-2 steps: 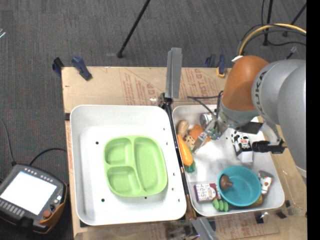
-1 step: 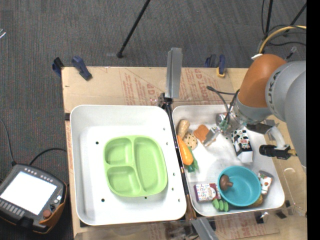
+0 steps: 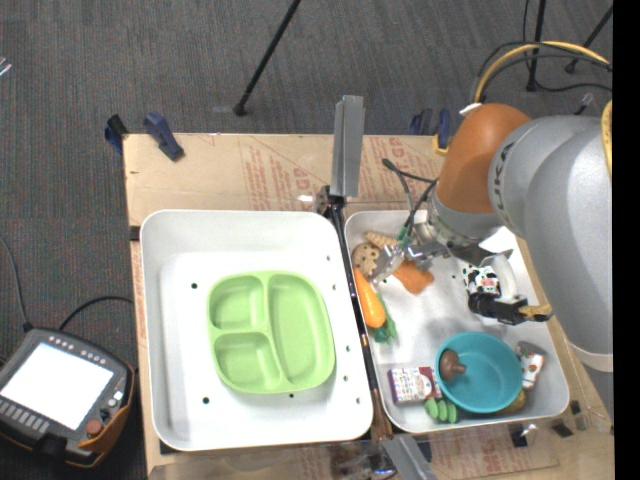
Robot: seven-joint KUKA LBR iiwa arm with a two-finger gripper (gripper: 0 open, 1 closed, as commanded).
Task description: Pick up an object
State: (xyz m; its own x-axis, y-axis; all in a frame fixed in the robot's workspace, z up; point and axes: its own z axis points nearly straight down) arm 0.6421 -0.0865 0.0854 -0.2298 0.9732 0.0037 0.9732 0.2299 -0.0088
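My gripper (image 3: 398, 259) is low over the back left part of the right bin (image 3: 430, 323). An orange wedge-shaped piece (image 3: 414, 279) lies right beside and below it. Two brown cookies (image 3: 366, 257) sit just to its left by the bin wall. An orange carrot with a green top (image 3: 372, 305) lies along the bin's left wall, a little nearer the front. Nothing can be seen held in the gripper.
A blue bowl (image 3: 482, 374) with a brown piece (image 3: 452, 365) in it stands at the right bin's front. A small red and white carton (image 3: 405, 384) and green pods (image 3: 438, 409) lie by it. The left bin (image 3: 170, 268) holds a green divided plate (image 3: 270, 330).
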